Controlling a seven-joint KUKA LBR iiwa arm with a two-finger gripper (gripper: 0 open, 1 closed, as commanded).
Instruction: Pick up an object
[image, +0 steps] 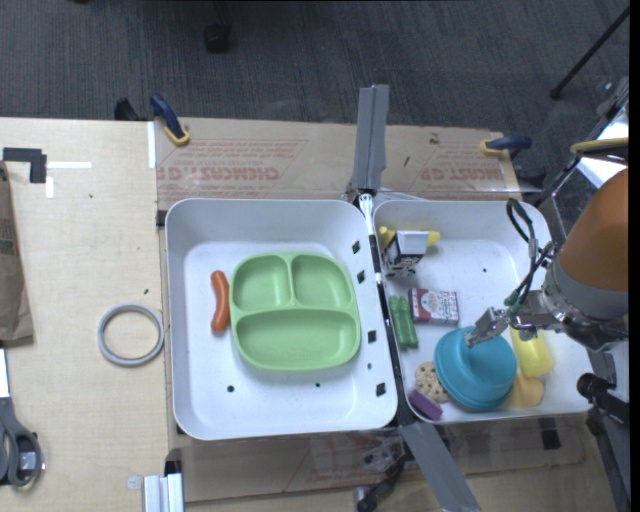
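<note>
The arm is reaching in from the right, its far side cut off by the frame edge, hanging over the right bin. The left bin, touching the right bin along their shared wall, is holding a green tray with three compartments, and an orange sausage is lying just left of that tray. In the right bin, a blue bowl is sitting upside down near the front wall, partly covering a cracker at its left. The gripper is hovering at the bowl's upper rim; whether its jaws are spread or pressed together is hard to make out, and nothing is visibly between them. A yellow thing is lying just right of the bowl, partly hidden by the wrist. A red carton is lying above the bowl, a green stick to its upper left, a purple piece at its lower left. A small box, blurred, is standing further above.
</note>
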